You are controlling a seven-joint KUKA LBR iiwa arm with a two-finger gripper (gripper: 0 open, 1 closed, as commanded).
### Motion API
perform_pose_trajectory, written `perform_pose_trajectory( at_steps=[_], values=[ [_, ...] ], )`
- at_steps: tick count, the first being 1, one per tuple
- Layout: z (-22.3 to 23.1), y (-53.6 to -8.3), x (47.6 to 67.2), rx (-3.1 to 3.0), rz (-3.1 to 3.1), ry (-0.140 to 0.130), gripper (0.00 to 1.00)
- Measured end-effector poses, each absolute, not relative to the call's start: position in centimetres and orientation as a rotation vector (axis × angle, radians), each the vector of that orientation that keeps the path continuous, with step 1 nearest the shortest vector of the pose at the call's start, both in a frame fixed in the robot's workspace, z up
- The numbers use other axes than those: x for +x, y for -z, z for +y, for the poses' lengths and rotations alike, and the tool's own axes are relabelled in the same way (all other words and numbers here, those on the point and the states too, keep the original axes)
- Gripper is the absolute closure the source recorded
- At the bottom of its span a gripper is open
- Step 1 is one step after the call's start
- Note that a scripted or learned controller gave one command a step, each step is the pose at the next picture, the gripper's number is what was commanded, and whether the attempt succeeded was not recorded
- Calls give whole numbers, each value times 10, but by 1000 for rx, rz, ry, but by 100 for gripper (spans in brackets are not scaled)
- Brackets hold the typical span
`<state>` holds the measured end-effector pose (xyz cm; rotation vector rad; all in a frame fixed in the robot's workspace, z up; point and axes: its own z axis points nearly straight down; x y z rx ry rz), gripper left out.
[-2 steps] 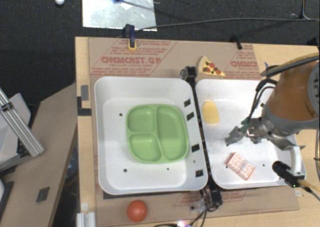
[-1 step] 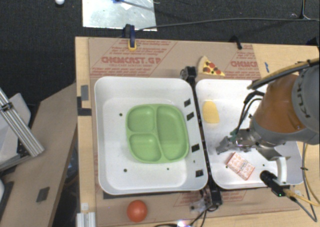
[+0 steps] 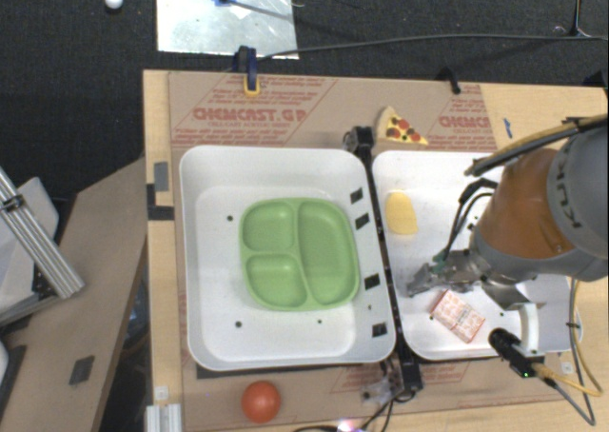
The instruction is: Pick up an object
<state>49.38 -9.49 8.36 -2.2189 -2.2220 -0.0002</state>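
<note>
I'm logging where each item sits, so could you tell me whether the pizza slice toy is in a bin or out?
Out. The pizza slice toy lies on the cardboard just beyond the right bin's far rim.

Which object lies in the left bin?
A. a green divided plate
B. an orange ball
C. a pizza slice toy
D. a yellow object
A: the green divided plate lies in the middle of the left bin, while the yellow object is in the right bin.

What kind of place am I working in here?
Probably a robotics lab test bench: two shallow white bins on a board, toy-like items such as a green divided plastic tray, and the grey-and-orange arm.
</note>
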Motion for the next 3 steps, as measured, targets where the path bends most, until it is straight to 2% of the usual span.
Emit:
perform_pose_trajectory(
  at_steps=[1,2,3],
  values=[
    [-95,-95,495,-2221,-2225,4,100],
    [-97,-159,498,-2221,-2231,7,100],
    [-98,-205,500,-2221,-2230,7,100]
  ],
)
